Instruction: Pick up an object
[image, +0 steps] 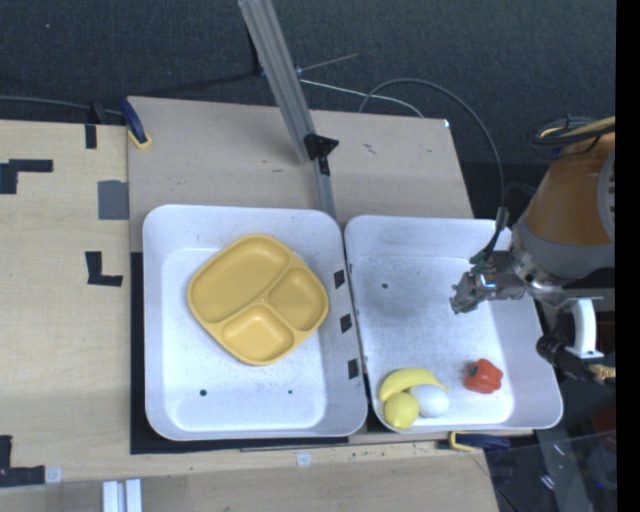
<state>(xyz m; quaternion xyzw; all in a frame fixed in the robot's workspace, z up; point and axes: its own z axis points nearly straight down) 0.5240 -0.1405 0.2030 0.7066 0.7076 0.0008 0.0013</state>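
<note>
Two white bins sit side by side on the bench (230, 140). A yellow divided plate (258, 298) lies in the left bin (160, 330). Down in the near corner of the right bin (420, 250) a banana (408, 380), a yellow ball (401, 410) and a white egg (433, 401) huddle together, touching, with a red pepper (483, 376) just beside them. The pincer (468, 297) hangs over the right bin's far side, well apart from them; how it's set I cannot tell.

Grey arm (560, 255), orange band (570, 195), small metal gripper (470, 295).
</note>
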